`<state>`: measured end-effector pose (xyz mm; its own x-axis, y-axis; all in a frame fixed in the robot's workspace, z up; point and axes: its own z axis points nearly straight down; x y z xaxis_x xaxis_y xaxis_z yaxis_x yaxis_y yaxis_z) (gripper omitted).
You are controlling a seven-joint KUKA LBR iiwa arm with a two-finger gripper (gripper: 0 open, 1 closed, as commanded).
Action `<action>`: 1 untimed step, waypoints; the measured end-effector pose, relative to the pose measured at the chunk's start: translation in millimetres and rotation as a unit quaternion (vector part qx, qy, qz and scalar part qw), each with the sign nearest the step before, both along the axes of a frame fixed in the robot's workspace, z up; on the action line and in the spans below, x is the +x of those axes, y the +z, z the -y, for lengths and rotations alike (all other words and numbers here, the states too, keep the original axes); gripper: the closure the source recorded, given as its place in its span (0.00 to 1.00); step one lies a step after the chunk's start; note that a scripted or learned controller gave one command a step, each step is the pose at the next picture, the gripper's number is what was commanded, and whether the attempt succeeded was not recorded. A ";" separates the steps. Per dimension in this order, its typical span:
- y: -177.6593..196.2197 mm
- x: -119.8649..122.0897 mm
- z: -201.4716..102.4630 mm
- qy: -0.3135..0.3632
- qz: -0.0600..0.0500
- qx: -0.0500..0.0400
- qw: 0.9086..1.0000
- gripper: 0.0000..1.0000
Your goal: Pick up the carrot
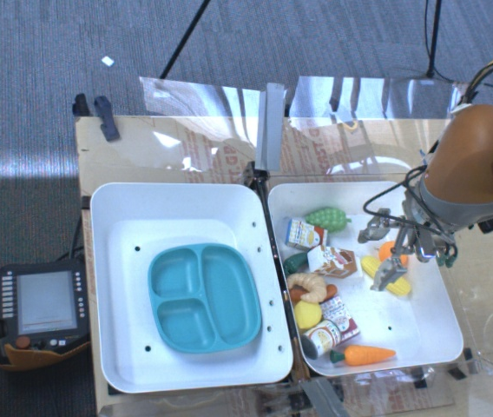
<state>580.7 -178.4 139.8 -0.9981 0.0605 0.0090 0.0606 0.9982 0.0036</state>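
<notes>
Carrot [368,354]: small toy, orange body w/ a green leafy tuft at its left end. Lies flat on the floor of the right bin [433,320], at the near edge, approx. horizontal; long axis runs left-right, tip pointing right, green end pointing left toward a small can [316,344] w/ a red-white label that it sits just beside.

Gripper [391,263] hangs over the right part of the same bin, further back than the carrot, arm [463,168] reaching in from the right. Fingers [389,274] point down and look parted somewhat, nothing seen clamped betw. them; a yellow corn cob [398,287] and a bit of something orange [388,250] lie right under/behind them, can't tell whether they touch. Carrot is well apart from the fingers, nearer the camera and slightly left of them, bare white bin floor betw. the two.

Other stuff in the right bin, left side: green veg [329,219] at the far end, small cartons [304,233], a croissant-like piece [309,283], yellow lemon [308,314]. Left bin [116,224] holds a teal divided tray [204,297]. Both bins sit side by side on the tabletop [186,150].
</notes>
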 end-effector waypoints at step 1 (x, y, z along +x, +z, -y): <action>-53.7 -4.1 30.5 -0.125 0.002 -0.002 0.992 0.00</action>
<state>576.6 -209.0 86.1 -0.9518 0.3067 0.0038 0.3068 0.9518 0.0014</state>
